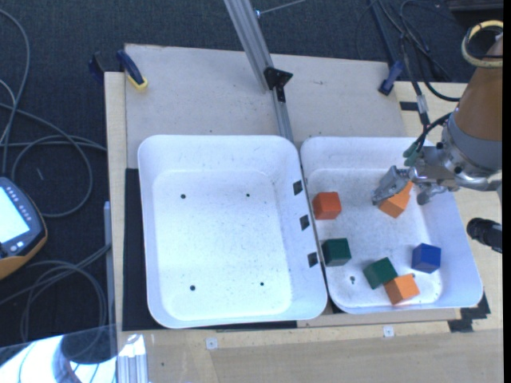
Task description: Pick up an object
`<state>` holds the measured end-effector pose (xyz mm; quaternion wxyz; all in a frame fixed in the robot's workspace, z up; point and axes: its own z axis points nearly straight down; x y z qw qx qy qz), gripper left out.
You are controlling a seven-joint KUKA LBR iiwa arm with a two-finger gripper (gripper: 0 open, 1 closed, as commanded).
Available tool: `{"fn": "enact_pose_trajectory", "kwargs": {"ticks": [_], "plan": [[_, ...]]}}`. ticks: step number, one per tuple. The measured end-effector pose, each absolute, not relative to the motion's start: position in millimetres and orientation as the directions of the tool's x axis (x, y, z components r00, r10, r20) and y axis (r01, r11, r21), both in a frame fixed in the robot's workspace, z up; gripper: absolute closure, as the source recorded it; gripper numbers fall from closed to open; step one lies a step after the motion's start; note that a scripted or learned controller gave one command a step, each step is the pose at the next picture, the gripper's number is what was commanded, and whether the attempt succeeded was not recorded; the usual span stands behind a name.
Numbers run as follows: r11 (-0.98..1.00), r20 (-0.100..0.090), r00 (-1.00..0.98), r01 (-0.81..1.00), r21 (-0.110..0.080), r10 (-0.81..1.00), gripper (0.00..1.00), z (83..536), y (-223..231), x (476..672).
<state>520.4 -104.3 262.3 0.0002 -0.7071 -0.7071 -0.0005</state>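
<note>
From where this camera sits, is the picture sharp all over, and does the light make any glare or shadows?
In the camera view the blocks look fairly sharp, such as the blue block; the gripper area is a little soft. The left bin shows bright, nearly washed-out white, with only faint shadow along its walls. The bottom-left corner is blurred and hazy.

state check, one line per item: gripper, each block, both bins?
gripper: over the right bin, shut on the orange block
orange block: between the jaws, tilted
second orange block: resting on the bin floor, free
third orange block: resting beside a green block
green block: resting, free
second green block: resting, free
blue block: resting, free
right bin: holds the blocks
left bin: bare floor
</note>
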Motion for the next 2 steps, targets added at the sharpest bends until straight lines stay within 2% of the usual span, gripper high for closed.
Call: {"fn": "enact_pose_trajectory", "kwargs": {"ticks": [1,2], "plan": [[0.008,0.003,-0.008,1.0,0.005,1.0,0.0,292.2,-34.7,522.9],[-0.004,0.0,0.004,1.0,-0.007,1.0,0.0,240.9,-72.5,495.5]]}}
